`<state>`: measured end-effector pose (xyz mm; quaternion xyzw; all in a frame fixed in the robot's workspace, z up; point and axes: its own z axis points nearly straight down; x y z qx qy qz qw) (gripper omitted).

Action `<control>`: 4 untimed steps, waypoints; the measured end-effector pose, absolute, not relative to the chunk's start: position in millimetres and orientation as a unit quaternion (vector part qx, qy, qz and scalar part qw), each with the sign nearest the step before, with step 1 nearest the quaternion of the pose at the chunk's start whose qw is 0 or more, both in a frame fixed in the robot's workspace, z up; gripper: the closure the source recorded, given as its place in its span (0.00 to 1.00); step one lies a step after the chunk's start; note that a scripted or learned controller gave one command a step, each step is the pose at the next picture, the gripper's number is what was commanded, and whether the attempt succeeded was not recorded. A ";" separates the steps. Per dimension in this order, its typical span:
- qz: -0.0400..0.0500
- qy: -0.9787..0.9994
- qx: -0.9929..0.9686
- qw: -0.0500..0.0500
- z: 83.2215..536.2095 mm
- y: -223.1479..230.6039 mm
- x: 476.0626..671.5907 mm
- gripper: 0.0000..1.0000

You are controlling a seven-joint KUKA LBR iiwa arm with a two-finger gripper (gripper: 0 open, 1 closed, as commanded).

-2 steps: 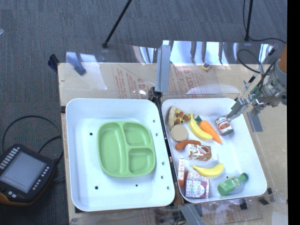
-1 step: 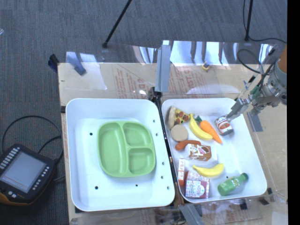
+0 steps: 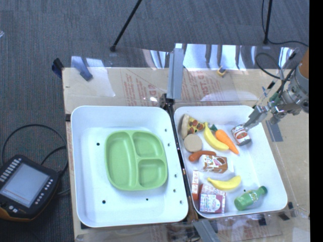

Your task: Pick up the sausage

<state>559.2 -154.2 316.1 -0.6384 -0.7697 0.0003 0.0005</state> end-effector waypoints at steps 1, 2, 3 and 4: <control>0.000 -0.770 -0.638 0.001 316.1 -154.2 559.2 0.00; 0.000 -0.770 -0.638 0.001 316.1 -154.2 559.2 0.00; 0.000 -0.770 -0.638 0.001 316.1 -154.2 559.2 0.00; 0.000 -0.770 -0.638 0.001 316.1 -154.2 559.2 0.00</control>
